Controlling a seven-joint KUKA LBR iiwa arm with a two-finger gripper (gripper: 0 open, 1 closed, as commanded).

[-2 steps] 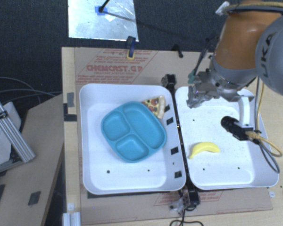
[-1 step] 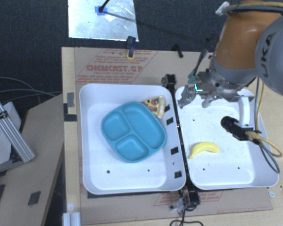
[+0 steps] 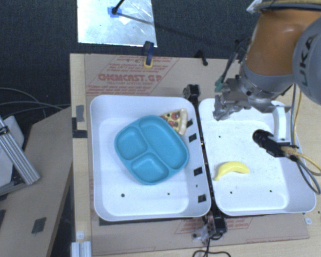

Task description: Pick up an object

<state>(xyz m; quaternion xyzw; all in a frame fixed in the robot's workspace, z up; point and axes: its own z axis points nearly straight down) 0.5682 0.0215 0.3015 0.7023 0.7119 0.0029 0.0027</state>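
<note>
The arm (image 3: 289,42) hangs over the right bin's (image 3: 267,202) far left corner. In the left bin (image 3: 144,197) lie a blue tray (image 3: 150,149) and a pizza slice (image 3: 176,120) touching its far edge. The banana (image 3: 231,169) lies near the right bin's left wall, well apart from the gripper (image 3: 224,110), whose state I cannot tell. The banana looks like a light, smooth, stiff toy; gripping across its thick middle seems safest.

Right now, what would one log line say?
gripper above right bin far corner | banana loose | divided plate, pizza slice in left bin
</note>
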